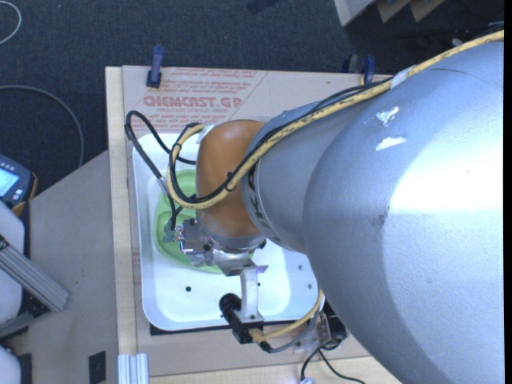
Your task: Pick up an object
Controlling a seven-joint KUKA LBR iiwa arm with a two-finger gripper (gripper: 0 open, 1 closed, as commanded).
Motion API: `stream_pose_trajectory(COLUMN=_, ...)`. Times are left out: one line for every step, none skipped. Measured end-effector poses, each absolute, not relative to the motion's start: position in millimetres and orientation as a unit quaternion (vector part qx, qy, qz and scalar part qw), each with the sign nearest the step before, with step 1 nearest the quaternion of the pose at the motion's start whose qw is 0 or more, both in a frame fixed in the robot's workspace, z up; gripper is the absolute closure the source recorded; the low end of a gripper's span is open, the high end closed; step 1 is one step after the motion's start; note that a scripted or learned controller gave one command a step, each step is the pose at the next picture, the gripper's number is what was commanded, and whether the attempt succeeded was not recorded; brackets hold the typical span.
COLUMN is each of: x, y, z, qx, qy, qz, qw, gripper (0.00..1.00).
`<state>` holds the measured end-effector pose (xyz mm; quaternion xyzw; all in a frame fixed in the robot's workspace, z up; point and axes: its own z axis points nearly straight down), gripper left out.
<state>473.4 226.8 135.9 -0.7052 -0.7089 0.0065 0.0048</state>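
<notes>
Camera view: arm [376,182] reaches down over white bin [160,306], above green object [170,214].

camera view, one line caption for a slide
Grey arm with orange band reaches down into a white bin, over a green object.

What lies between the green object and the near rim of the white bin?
In the camera view, bare white bin floor, crossed by the arm's bracket, lies between the green object and the near rim.
</notes>
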Motion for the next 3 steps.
stream_pose_trajectory(x=481.9, y=201, z=110, qx=-0.709, qy=-0.705, qz=-0.0024, qw=-0.002, gripper=1.0)
stream_pose_trajectory(x=552.5, y=225, z=130, qx=-0.706, qy=-0.708, qz=-0.0033, qw=-0.002, gripper=1.0)
stream_pose_trajectory(x=483.6, y=226, z=295, qx=-0.705, qy=-0.709, qz=-0.0067, qw=-0.001, gripper=1.0)
